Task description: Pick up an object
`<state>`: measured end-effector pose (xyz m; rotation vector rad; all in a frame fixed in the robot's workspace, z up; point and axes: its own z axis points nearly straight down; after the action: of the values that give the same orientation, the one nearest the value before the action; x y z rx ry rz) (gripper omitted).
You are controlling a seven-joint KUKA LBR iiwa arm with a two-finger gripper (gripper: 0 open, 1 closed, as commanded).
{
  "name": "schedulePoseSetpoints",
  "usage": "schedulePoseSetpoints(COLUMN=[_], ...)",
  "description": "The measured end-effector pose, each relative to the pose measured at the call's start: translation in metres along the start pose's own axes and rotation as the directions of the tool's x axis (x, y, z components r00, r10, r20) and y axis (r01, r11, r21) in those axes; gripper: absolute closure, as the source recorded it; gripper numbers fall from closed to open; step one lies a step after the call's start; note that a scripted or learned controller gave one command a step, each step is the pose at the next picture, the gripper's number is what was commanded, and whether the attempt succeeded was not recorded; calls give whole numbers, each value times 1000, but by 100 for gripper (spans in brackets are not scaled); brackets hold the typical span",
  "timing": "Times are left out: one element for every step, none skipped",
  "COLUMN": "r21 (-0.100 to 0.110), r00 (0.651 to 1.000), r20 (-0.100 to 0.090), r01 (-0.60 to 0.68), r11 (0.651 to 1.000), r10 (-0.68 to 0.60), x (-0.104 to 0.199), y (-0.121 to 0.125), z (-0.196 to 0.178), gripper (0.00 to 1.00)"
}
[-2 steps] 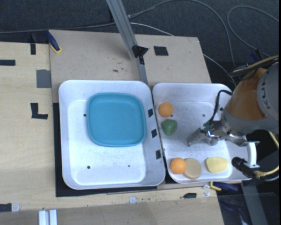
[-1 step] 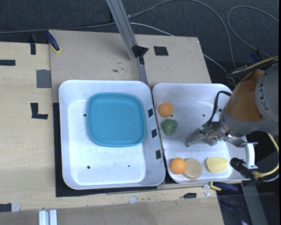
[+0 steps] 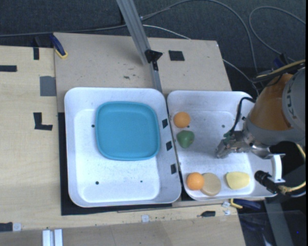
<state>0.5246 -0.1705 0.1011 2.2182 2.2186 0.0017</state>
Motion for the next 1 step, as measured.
schedulePoseSetpoints(r21=[1], r00=[1000], r20=[-1], r01=[0], r11=[1000], r10=[0], x=[-5], y=[-7], z=[-48], gripper=[100])
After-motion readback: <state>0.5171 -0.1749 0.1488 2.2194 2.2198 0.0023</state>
